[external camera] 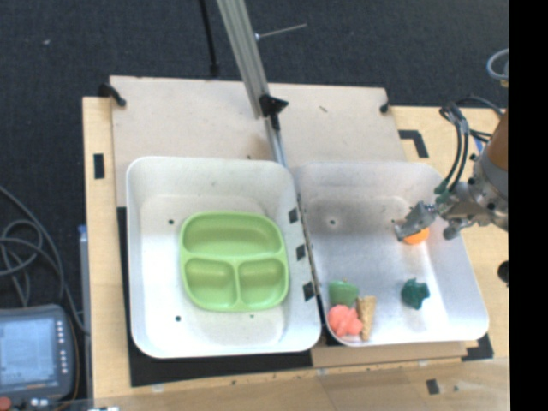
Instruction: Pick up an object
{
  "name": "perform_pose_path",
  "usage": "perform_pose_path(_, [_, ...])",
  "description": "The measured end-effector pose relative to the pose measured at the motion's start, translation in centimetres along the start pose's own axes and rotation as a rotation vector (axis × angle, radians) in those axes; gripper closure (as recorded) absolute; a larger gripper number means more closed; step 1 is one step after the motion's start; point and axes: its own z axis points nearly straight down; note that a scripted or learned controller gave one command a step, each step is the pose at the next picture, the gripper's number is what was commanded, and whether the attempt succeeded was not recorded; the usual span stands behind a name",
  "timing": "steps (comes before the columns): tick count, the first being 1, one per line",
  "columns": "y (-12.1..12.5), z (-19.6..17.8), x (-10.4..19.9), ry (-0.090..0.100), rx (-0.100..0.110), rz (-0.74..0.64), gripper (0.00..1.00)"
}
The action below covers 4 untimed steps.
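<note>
Reaching in from the right, the claw [414, 225] is hovering at the right bin [360, 199], touching or just over a small orange object [416, 238]; whether its grip is wide or closed cannot be told. A dark green piece [415, 294] is lying nearby, apart from it. Along the bin's front edge, a green block [343, 293], pink item [344, 320] and tan cone [367, 314] are clustering together. A green divided plate [233, 260] is sitting in the left bin [154, 187] on the tabletop [98, 229].
</note>
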Motion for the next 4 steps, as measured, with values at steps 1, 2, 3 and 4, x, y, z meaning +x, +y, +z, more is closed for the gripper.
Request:
perform_pose_path(1, [0.0, 0.0, 0.0, 0.000, 0.000, 0.002, 0.00])
perform_pose_path(2, [0.1, 6.3, -0.3, 0.000, 0.007, 0.003, 0.00])
perform_pose_path(3, [-0.3, 10.6, -0.1, 0.000, 0.006, 0.003, 0.00])
perform_pose_path(4, [-0.2, 15.0, -0.8, 0.000, 0.006, 0.004, 0.00])
